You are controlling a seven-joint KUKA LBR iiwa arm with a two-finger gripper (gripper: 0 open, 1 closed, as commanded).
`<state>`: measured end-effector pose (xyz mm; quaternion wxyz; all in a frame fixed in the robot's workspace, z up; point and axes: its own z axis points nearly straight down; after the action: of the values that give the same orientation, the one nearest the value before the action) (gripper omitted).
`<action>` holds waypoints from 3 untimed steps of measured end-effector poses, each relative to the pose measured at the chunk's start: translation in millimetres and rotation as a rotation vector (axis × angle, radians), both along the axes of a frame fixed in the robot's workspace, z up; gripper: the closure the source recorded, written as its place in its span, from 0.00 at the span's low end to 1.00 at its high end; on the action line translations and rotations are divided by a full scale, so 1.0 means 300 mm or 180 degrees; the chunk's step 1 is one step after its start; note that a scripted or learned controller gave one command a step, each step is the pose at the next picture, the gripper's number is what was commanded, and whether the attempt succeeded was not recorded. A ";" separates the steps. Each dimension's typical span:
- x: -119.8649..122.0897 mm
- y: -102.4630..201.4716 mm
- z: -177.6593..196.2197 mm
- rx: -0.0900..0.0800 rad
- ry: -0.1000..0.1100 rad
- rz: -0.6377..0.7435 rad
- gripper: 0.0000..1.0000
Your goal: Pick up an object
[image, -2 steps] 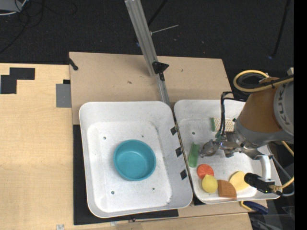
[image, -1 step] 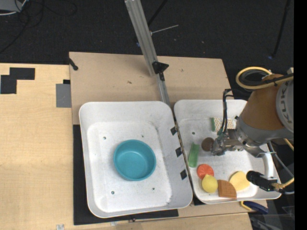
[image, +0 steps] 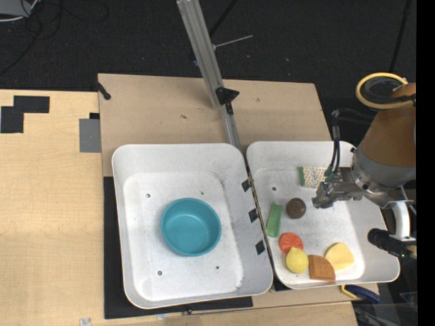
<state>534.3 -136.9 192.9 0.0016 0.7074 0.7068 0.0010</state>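
The right bin (image: 268, 156) holds a brown ball (image: 296, 208), a green stick (image: 274, 220), a red piece (image: 290, 241), a yellow ball (image: 296, 261), an orange-brown block (image: 321, 268), a pale yellow piece (image: 340, 256) and a small white-and-green patterned item (image: 310, 176). My gripper (image: 325, 198) hangs over the bin's right half, just right of the brown ball and apart from it. I see nothing between its tips.
The left bin (image: 136, 165) holds a teal bowl (image: 191, 226). A metal rail (image: 204, 49) slants down from the top toward the gap between the bins. The grey arm (image: 387, 148) with its orange band fills the right side.
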 end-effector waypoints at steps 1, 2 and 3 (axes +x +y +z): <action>0.001 -0.001 0.080 0.0001 0.0007 0.0002 1.00; 0.009 0.203 0.078 0.0005 0.0014 0.0015 1.00; 0.005 0.360 0.104 0.0005 0.0013 0.0013 1.00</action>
<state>535.7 -28.8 224.2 -0.0005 0.7059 0.7083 0.0000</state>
